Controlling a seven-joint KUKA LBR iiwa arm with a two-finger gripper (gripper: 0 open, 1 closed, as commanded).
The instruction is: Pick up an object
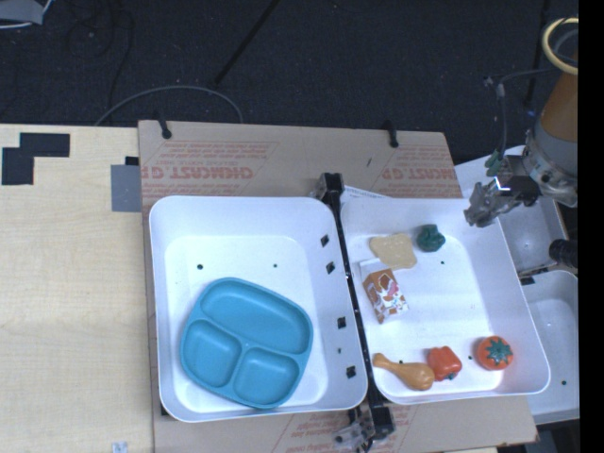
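gripper [483,204] over right bin's [528,310] upper-right rim, grip state can't tell | green toy [430,238] nearest, just inside bin, down-left of gripper | no long axis, roundish | nothing held

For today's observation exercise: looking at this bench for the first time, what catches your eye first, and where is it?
The big blue divided plate in the left bin stands out first. Next come the small toys scattered in the right bin: an orange tomato and a red piece near its front edge. The grey arm's gripper hovers at that bin's far right corner.
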